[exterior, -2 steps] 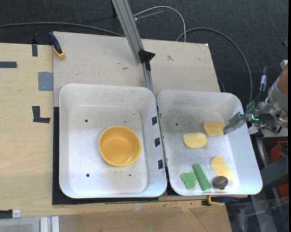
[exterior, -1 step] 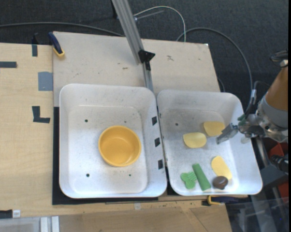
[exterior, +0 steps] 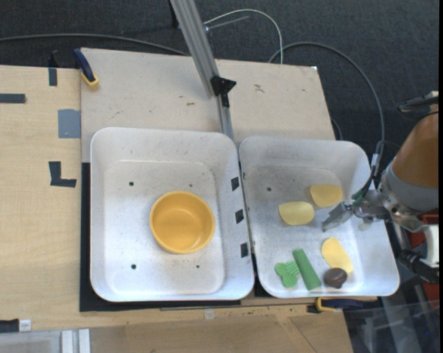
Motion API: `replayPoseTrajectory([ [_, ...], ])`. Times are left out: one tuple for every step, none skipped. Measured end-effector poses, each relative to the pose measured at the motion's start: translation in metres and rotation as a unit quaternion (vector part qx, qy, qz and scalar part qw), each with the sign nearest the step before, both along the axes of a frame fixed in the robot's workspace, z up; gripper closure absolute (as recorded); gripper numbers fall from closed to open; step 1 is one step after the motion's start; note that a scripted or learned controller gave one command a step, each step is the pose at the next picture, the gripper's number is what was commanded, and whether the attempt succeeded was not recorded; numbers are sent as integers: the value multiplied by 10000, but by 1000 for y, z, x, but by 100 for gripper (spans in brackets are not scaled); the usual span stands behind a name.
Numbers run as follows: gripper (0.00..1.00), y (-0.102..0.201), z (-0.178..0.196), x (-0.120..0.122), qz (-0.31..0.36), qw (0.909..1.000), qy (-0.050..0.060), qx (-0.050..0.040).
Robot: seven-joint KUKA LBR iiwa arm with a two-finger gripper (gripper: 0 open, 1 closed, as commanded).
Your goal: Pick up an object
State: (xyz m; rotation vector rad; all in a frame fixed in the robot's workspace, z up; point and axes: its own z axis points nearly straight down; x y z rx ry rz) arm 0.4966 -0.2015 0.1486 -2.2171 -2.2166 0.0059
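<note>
Camera view has me looking down on both bins, and by my reading the pick has not happened yet: nothing sits between the fingers of the gripper (exterior: pixel 338 217), which hangs low over the right-hand bin (exterior: pixel 280 153) at the middle right of the frame, its dark fingers pointing left. I cannot tell from this angle whether those fingers are spread or closed, so I leave that open. All the candidates lie in that bin: a pale yellow piece (exterior: pixel 326 195) just above the fingertips, a second yellow piece (exterior: pixel 296 212) just left of them, a third yellow piece (exterior: pixel 336 254) below, a small dark brown object (exterior: pixel 335 277) touching its lower end, and a green stick-shaped toy (exterior: pixel 305 268) beside a green leafy-looking piece (exterior: pixel 286 274) near the bin's lower edge. The two upper yellow pieces are nearest, so I judge one of them the likely target; descent, closing and lift all remain. In the left bin (exterior: pixel 111 153) sits a yellow bowl (exterior: pixel 182 221), well apart from the arm. A grey metal pole (exterior: pixel 196 31) slants down from the top of the frame to the seam between the bins, and cables (exterior: pixel 354 72) loop at the upper right; neither crosses the gripper's path. The closeness of the two yellow pieces could lead to a nudge instead of a grasp.
</note>
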Motion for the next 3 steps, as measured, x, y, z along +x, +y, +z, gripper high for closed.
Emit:
replayPoseTrajectory([
  [0,1,-54,-2,6,10000,-1,1],
  [100,1,-41,-1,10,10000,-15,-2],
  [100,-3,20,4,8,10000,-57,-20],
])
